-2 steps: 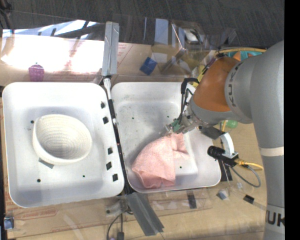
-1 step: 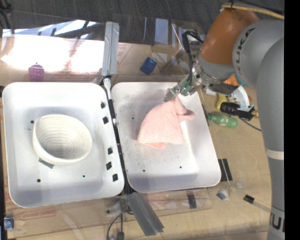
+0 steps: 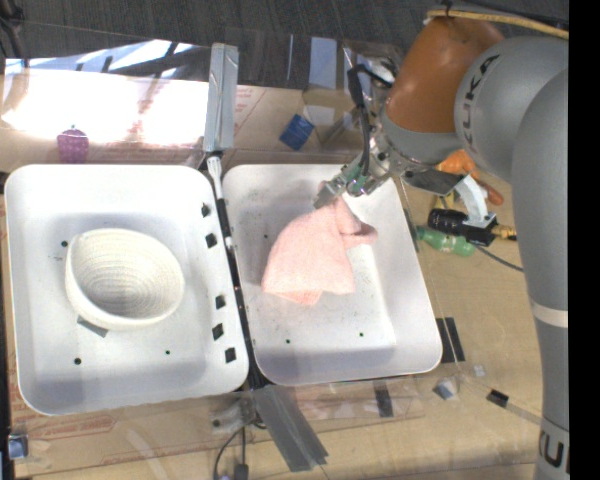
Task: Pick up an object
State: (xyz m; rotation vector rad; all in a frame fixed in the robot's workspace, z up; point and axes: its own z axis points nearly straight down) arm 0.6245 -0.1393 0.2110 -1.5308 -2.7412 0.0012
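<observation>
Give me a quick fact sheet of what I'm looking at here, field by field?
Arm: grey with an orange band, reaching in from the right
Gripper: over the right bin's far side, at the top corner of the pink cloth
Pink cloth: crumpled, in the right bin, top corner drawn up toward the fingers
White bowl: upright in the left bin
Purple object: on the bench beyond the left bin

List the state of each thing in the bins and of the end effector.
Pink cloth: crumpled, in the right bin, one corner raised at the end effector.
White bowl: upright, in the left bin.
End effector: low over the right bin, at the cloth's upper corner.
</observation>
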